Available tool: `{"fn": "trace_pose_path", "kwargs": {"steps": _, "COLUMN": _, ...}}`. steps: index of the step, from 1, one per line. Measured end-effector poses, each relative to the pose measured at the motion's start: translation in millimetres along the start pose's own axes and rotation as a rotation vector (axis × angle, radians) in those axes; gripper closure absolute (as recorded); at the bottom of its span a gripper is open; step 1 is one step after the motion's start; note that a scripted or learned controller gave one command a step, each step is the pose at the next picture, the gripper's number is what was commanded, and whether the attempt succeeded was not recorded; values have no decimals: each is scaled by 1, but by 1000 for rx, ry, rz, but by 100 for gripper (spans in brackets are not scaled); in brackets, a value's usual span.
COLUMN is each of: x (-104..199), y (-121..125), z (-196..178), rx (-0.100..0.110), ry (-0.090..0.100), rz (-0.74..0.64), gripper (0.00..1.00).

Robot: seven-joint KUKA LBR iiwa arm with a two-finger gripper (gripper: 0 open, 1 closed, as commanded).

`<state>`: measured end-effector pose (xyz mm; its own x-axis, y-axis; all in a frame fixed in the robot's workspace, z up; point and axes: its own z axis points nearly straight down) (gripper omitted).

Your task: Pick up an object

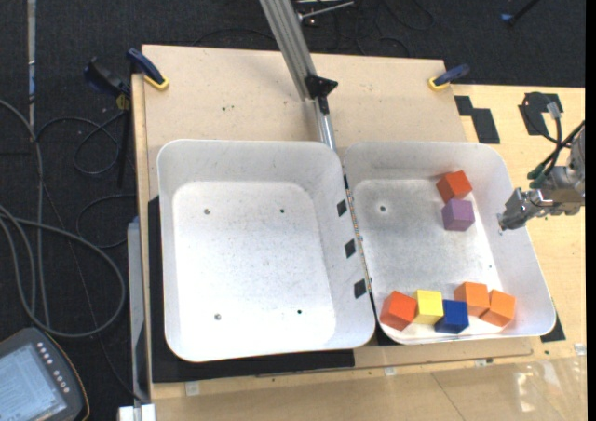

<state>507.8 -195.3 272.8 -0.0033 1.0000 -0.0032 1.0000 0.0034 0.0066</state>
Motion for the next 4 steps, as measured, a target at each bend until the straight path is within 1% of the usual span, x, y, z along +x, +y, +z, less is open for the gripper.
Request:
{"fn": "trace_pose_path", "kwargs": {"steps": 1, "x": 43, "y": 21, "z": 15, "rx": 7, "ry": 4, "rz": -4, "gripper": 100}}
{"fn": "trace_pose_path", "kwargs": {"steps": 3, "x": 148, "y": 80, "z": 36, "rx": 5, "ry": 4, "rz": -5, "gripper": 100}}
{"fn": "trace_pose_path", "kwargs": {"steps": 4, "x": 208, "y": 102, "z": 42, "rx": 4, "ry": 4, "rz": -6, "gripper": 100}}
